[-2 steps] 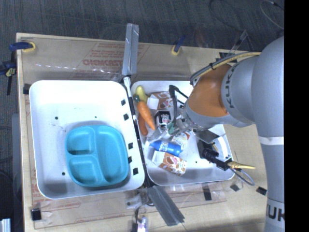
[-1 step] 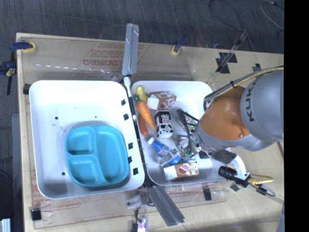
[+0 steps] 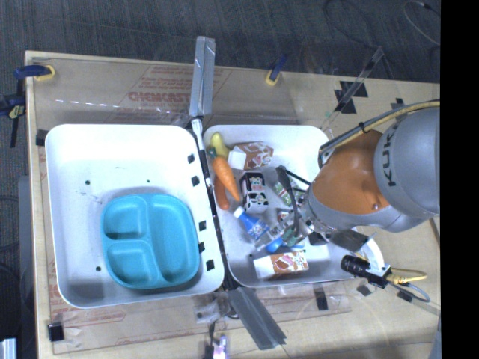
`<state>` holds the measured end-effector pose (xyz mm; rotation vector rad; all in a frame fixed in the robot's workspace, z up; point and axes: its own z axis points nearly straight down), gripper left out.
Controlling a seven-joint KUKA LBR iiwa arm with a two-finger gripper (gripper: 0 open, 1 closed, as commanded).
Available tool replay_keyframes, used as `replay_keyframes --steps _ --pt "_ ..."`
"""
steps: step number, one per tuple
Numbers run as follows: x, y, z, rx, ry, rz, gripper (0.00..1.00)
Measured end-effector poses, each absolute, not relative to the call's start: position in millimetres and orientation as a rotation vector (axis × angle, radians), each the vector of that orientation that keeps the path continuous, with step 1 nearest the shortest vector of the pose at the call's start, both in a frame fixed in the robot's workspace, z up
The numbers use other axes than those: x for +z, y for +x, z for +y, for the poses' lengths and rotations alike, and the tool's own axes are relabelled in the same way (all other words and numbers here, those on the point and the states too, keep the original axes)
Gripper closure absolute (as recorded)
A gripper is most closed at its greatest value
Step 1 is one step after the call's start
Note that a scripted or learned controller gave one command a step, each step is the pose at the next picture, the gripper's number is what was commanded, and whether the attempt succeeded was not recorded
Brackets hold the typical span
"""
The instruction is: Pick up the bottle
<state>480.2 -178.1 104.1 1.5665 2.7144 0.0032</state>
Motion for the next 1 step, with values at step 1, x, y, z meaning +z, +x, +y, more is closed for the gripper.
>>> replay_keyframes --steps 1 --pt "252.1 477.9 -113.4 0.0 1.663 2.664 1.0"
